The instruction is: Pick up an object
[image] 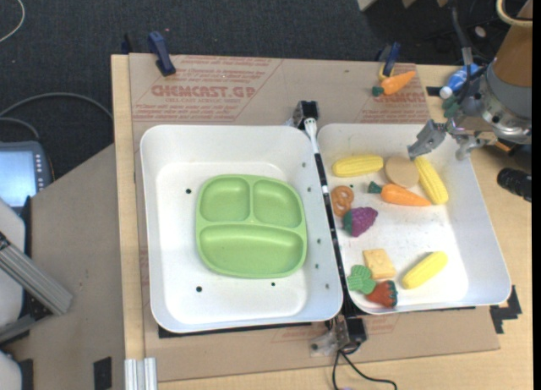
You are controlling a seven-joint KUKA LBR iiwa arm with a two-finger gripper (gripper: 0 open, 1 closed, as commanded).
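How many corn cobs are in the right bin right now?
3. One corn cob lies near the bin's top left, another slants beside the carrot under the gripper, the third near the bottom. None looks hidden.

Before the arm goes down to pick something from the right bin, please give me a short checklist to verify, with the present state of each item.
1. Gripper carries nothing: ok, no object shows between its fingers.
2. Gripper is over the right bin: ok, it hangs at the bin's far right corner.
3. An object lies near the gripper: ok, the upright corn cob and the round cracker are closest.
4. Target stands free of its neighbours: not ok, the cob, the cracker and the carrot touch or crowd each other.
5. Fingers open wide enough for the cob: cannot tell.
6. Green plate in the left bin out of the way: ok.
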